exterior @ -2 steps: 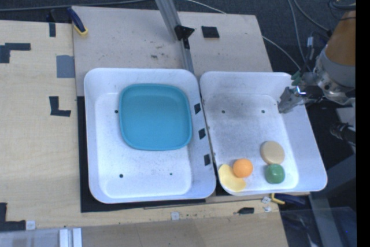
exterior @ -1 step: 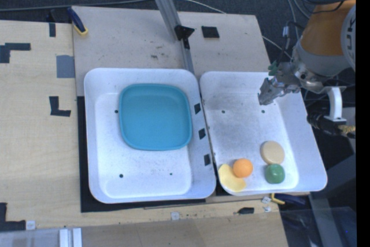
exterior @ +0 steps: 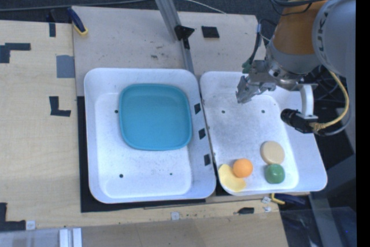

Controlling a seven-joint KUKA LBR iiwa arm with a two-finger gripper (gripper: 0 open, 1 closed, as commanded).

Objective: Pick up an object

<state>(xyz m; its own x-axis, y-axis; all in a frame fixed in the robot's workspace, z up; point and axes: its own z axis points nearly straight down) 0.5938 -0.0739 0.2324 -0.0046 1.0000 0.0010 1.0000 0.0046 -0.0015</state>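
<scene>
Nothing picked yet: the gripper (exterior: 247,92) hangs over the right bin's (exterior: 231,124) far end, jaw state unreadable, well apart from the orange ball (exterior: 242,168), green ball (exterior: 274,173) and beige disc (exterior: 272,152).

Four small things lie in the right bin's (exterior: 231,124) near corner: an orange ball (exterior: 243,168) touching a yellow piece (exterior: 229,180), a green ball (exterior: 274,173), and a beige disc (exterior: 272,152).

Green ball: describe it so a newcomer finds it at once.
Take the right-hand white bin, the one under the arm, and go to its near right corner, where four small things cluster. The green ball sits rightmost, just below a beige disc and right of an orange ball; nothing else is green.
</scene>
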